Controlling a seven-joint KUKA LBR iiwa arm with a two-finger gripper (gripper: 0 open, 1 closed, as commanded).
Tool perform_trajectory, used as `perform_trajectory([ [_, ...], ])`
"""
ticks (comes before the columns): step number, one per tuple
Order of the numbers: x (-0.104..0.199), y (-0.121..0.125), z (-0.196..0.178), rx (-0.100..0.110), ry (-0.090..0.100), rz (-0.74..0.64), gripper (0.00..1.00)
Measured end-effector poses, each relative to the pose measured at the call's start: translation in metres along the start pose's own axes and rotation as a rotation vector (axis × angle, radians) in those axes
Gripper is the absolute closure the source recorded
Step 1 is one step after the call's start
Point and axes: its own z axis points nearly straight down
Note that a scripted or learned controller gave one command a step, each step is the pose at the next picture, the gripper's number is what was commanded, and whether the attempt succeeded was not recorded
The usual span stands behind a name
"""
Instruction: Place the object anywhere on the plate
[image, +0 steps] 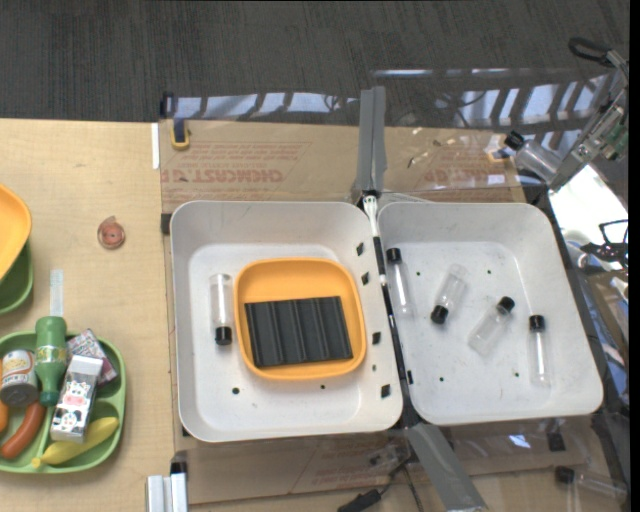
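- Nearest, on the pale wooden worktop: a green divided dish of toy food and small bottles, well apart from the job.
- Left shallow white bin: a rounded orange plastic plate sits in the middle and carries a black ribbed rectangular slab, which lies flat, wholly inside the rim.
- Just beside the plate's left edge, not on it, lies a clear tube-shaped vial with a black cap. I judge this to be the object left to place.
- Right shallow white bin: four similar clear vials lie scattered, apart from one another.
- Farthest, at the right edge beyond that bin: my hand, blurred. I cannot tell whether it is open or closed.
- To do it well: come straight down and grip across the tube's middle, since it will likely roll, then lay it along the slab's grooves.
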Motion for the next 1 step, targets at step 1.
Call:
perform_trajectory([
  [1,-0.0004,0.0000,-0.0438,-0.001,0.000,-0.297,1.00],
])
